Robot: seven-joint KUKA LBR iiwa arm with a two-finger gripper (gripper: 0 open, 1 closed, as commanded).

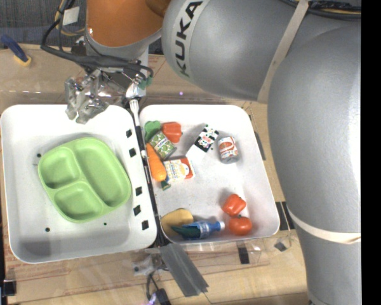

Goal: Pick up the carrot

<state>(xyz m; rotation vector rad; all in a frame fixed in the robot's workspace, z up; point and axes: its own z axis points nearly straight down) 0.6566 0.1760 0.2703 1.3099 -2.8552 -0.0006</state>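
Note:
The carrot point(155, 162) is a small orange cone lying along the left wall of the right bin point(257, 170), partly tucked between a green packet point(162, 145) and a white and orange carton point(180, 169). My gripper point(84, 104) hangs over the back rim of the left bin point(19, 170), well to the left of the carrot and behind it. No object shows at the gripper. The arm's orange band and grey links cover the top and right of the view.
A green divided plate point(84, 178) lies in the left bin. The right bin also holds a red-orange piece point(172, 131), a black and white box point(206, 138), a can point(227, 149), a red pepper point(234, 204), a tomato point(240, 225), a blue bottle point(201, 228) and a yellow item point(176, 218).

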